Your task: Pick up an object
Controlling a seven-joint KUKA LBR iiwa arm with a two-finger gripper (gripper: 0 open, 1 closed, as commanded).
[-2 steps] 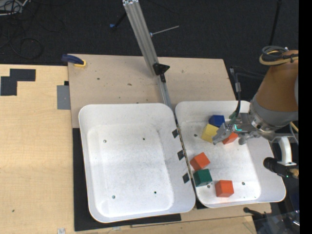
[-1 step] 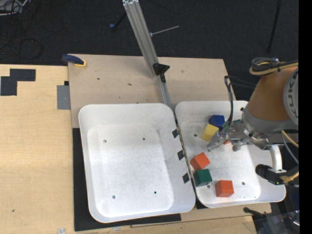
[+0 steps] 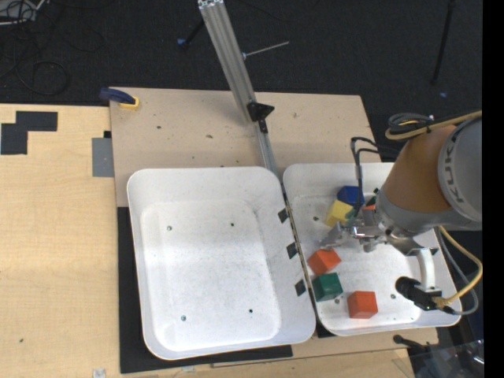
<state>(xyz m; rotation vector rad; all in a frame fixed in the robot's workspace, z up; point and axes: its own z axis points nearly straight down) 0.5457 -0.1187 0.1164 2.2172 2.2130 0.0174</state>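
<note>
In the right bin [image 3: 370, 321] lie several blocks: a blue block [image 3: 350, 194] and a yellow block [image 3: 341, 211] near the middle, an orange block [image 3: 324, 260] and a green block [image 3: 327, 287] by the left wall, and a red-orange block [image 3: 362, 304] toward the front. My gripper [image 3: 356, 228] hangs low over the bin, just right of and below the yellow block, under the orange wrist band. The metal fingers point left toward the yellow block, and nothing visibly sits between them.
The left bin [image 3: 157, 203] is wide and white. A slanted aluminium bar [image 3: 232, 61] rises behind the bins. Black clips [image 3: 291, 250] line the seam between the bins. Cables trail at the arm's right side.
</note>
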